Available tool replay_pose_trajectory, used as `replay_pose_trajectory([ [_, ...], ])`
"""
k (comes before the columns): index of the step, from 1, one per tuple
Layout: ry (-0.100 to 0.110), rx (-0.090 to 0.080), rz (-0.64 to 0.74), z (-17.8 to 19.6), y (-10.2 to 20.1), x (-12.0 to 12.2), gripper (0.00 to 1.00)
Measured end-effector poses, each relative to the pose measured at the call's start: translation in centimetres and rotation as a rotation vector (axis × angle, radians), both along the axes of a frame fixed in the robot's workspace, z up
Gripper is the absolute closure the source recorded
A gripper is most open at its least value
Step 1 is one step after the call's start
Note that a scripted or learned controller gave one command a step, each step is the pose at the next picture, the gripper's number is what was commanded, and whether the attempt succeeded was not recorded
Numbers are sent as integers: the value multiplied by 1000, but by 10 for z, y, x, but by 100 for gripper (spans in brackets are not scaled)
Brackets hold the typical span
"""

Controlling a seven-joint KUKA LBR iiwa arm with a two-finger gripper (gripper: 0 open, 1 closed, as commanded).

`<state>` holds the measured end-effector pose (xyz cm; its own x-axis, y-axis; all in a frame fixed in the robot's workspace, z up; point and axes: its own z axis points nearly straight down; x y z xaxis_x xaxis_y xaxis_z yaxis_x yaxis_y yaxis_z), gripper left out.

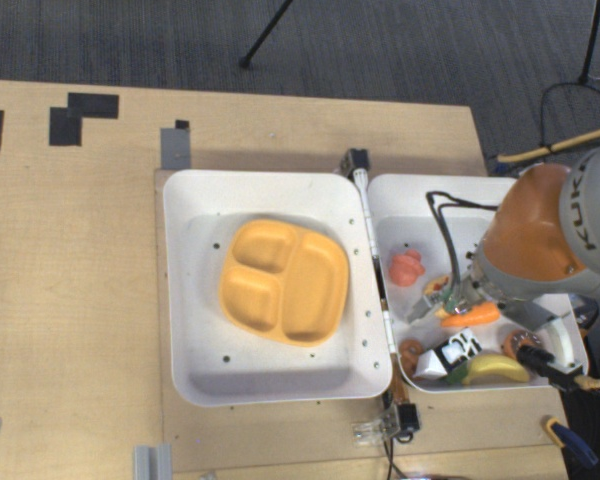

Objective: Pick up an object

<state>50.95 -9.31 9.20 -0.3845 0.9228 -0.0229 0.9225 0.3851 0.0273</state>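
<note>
Orange-banded arm low over the cluttered right bin (pixel 480 203), near a carrot (pixel 472 316).
Its end effector (pixel 458 298) sits just above the carrot, hidden under the wrist, so I cannot tell its opening. A banana (pixel 498 369), a black-and-white block (pixel 458 349) and a pink toy (pixel 407 267) crowd close; a descent could likely nudge a neighbour or pinch two things, spoiling the pick.
</note>
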Motion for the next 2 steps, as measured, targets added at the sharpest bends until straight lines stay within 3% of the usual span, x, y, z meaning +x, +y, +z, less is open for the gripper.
replay_pose_trajectory([
  [1,-1,-2,74,0,-2,-13,0],
  [2,6,9,-104,-1,0,-15,0],
])
